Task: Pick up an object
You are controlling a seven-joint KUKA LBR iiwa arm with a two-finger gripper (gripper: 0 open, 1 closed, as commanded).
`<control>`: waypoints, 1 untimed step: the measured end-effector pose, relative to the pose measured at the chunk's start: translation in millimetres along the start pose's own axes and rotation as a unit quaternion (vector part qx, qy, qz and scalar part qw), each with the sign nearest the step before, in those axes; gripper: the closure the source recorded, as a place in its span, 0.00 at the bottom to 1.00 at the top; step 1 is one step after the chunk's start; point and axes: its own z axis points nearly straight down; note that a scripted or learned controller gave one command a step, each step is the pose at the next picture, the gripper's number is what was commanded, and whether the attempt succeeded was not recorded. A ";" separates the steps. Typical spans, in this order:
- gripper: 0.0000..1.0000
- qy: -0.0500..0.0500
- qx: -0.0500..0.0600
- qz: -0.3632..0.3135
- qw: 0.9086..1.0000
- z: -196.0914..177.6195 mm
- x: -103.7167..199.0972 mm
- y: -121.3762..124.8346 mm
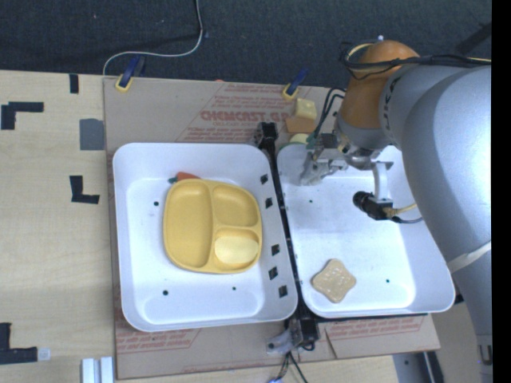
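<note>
— Cracker (333,280), tan and flat, lies near the front of the right bin (399,250); yellow divided plate (212,224) fills the left one.

— And the hand (319,163)?

— Low at the bin's far corner, well apart; its grip cannot be told.

Single fixed camera, mounted above bench (48,214); we look down at slant. Both white bins in frame: left bin (132,238) centre-left, right bin (399,254) centre-right. Far bench edge and dark floor (96,14) along top; near edge at bottom. Arm (447,158) enters from right, looming large, near lens. Mid-range framing; we see bin contents whole.
</note>
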 end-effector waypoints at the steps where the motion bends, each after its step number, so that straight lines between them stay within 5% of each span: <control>1: 0.00 0.000 0.000 0.000 1.000 0.4 0.0 -0.1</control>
